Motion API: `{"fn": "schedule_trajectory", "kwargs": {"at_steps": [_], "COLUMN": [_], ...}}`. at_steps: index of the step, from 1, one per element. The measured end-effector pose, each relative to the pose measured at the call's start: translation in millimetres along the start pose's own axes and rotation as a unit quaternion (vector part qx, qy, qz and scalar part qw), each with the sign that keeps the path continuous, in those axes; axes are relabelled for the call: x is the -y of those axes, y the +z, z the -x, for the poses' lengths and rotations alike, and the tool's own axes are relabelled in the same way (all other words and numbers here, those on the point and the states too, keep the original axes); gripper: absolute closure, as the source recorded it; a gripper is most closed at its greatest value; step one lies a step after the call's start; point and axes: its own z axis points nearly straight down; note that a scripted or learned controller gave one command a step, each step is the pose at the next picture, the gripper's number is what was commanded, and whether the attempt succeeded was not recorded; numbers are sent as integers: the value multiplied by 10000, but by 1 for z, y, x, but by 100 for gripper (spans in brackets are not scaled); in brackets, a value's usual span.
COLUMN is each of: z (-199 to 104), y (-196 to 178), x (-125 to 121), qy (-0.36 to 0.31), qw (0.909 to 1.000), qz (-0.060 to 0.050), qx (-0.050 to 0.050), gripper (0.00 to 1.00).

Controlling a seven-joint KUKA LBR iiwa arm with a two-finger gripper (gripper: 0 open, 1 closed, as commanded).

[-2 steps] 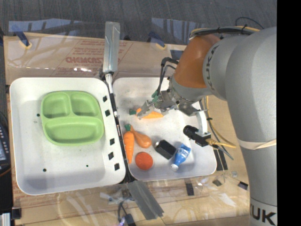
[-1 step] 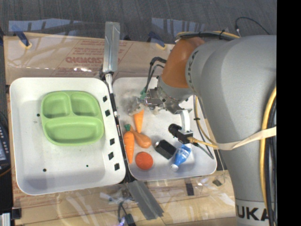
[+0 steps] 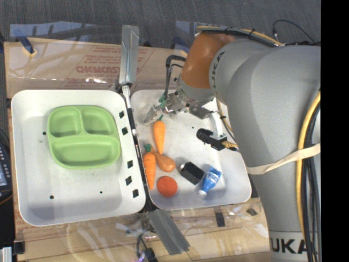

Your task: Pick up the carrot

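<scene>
Camera view, nearest first: one carrot (image 3: pixel 149 169) lies against the right bin's (image 3: pixel 240 192) left wall, beside a tomato (image 3: pixel 167 186). A second carrot (image 3: pixel 158 136) lies just beyond. Farthest, the hand (image 3: pixel 163 107) hovers above it; open or closed cannot be told. Recommend a straight descent, straddling the carrot's width.

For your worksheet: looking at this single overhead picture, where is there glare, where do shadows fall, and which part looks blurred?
Camera view: glare streaks the clear plastic sheeting behind the bins; the arm casts soft shadow over the right bin; the gripper looks slightly smeared, while the carrots and green plate are sharp under even light.
</scene>
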Motion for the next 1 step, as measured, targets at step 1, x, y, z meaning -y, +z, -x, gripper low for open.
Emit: {"fn": "schedule_trajectory", "kwargs": {"at_steps": [1], "z": [-1], "y": [-8], "x": [-1], "qy": [-31], "qw": [10000], "qz": [-14], "qx": [0], "gripper": [100]}}
